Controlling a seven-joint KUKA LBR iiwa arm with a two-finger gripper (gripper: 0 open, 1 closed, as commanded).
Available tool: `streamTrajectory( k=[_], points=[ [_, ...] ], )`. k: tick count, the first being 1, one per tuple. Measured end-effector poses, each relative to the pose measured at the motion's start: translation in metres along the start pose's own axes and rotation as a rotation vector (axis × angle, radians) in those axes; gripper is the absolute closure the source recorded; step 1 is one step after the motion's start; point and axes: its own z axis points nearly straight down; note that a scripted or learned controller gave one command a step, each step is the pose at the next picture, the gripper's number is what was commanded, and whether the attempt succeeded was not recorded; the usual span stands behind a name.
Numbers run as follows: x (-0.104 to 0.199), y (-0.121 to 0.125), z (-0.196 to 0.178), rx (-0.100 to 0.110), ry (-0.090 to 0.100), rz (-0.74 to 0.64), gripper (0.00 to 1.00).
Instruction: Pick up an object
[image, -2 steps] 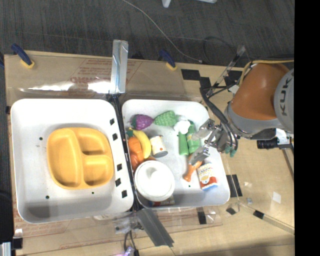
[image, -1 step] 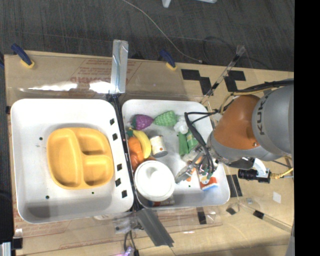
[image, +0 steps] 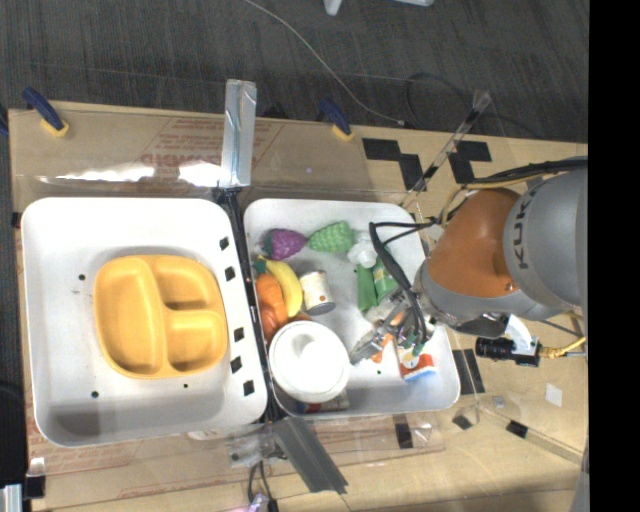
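Right bin (image: 300, 212): banana (image: 287, 284), orange fruit (image: 270, 300), purple grapes (image: 286, 243), green toy (image: 331, 238), small can (image: 317, 291), white bowl (image: 309, 360). Gripper (image: 385, 335) low among clutter beside bowl; finger state cannot be told. Left bin (image: 60, 400): yellow divided tray (image: 160, 313).

Dark grey ribbed carpet (image: 150, 45) behind the bench. Bench top (image: 300, 135) of brown cardboard, black tape marks (image: 395, 155) toward the right. Blue clamps (image: 45, 110) on the far edge. Thin white cable (image: 310, 50) across the carpet. Glare along the clear front wall (image: 130, 172).
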Motion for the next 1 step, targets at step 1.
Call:
streamTrajectory(
  k=[1],
  points=[
    [-0.0023,0.002,0.0001,0.001,-0.002,-0.062,0.0]
  ],
)
